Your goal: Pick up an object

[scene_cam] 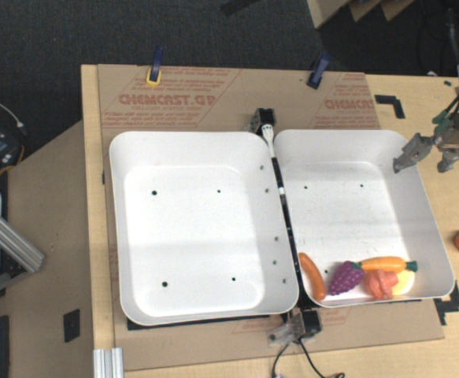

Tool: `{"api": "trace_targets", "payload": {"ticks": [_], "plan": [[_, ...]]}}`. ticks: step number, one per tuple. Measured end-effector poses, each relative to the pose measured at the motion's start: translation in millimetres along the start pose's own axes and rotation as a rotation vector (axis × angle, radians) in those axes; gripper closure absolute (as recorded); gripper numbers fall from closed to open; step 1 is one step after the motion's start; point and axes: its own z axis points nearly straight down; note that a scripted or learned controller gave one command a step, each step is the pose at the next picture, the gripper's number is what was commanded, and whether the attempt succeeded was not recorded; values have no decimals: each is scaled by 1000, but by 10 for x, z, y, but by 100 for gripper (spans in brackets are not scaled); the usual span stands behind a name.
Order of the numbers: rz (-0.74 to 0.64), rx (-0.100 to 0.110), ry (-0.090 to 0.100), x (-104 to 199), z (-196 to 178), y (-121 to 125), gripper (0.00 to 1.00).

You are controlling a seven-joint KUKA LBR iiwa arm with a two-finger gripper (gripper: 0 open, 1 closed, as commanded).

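Gripper (427, 156): fingers spread, nothing held, at right bin (347, 211) far-right rim. Toy food (359, 276) heaped in near corner, well apart. We'd approach vertically, pick purple grapes (345, 277), avoid wall.

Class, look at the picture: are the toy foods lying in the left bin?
No. The toy foods lie in the near corner of the right bin, beside the left bin.

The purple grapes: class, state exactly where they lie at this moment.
The purple grapes lie in the right bin, along its near edge, between the orange sausage-shaped piece and the carrot.
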Motion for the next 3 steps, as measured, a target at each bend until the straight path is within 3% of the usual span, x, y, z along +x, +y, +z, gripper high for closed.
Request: {"api": "trace_targets", "payload": {"ticks": [1,2,3], "plan": [[3,-7,-4,-261,-357,-249,0],[-1,-20,-9,-251,-1786,-326,0],[-8,-16,-4,381,-2695,-47,0]]}}
